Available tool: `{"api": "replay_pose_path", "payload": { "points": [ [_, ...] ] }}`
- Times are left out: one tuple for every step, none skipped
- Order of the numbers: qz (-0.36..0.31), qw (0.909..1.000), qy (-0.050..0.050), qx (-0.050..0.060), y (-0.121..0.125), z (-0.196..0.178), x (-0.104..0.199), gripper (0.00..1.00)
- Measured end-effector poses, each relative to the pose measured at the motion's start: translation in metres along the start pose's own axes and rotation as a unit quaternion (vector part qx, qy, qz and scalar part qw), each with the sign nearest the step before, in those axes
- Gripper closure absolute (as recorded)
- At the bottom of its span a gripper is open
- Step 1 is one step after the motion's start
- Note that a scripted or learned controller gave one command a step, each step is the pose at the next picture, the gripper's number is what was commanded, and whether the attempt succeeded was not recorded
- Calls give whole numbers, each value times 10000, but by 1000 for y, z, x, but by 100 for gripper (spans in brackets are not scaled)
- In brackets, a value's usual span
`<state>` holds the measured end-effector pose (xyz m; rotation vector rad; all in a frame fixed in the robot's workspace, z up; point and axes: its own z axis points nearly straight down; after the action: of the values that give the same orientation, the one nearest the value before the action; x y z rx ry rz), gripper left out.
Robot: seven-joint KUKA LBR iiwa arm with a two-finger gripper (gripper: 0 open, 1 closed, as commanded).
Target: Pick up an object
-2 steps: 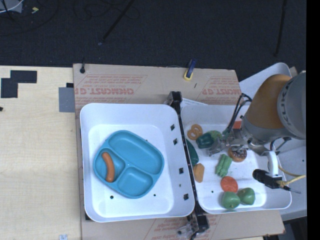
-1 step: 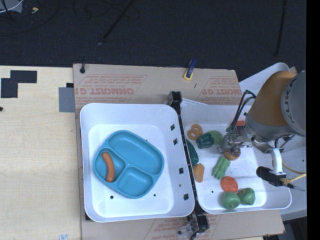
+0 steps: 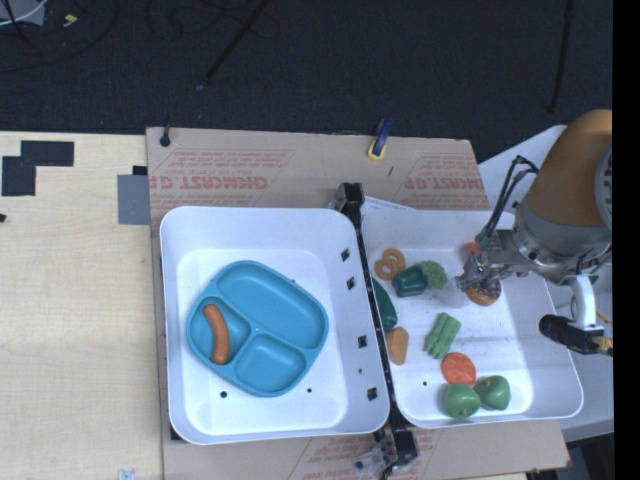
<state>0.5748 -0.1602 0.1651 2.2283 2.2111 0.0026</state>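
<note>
I have the gripper down in the right bin, over a brown object; its finger state I cannot tell. Judged step: grasp attempt. Next comes a confirmed closure, then lift. Count: two bins, one blue tray, one sausage.

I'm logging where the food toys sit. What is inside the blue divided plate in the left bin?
One orange sausage lies in the left compartment of the blue divided plate. Its other compartments show bare blue.
</note>
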Motion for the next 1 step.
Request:
{"api": "replay_pose_path", "payload": {
  "points": [
    [8,10000,0,0,-9,-53,-5,100]
  ]
}}
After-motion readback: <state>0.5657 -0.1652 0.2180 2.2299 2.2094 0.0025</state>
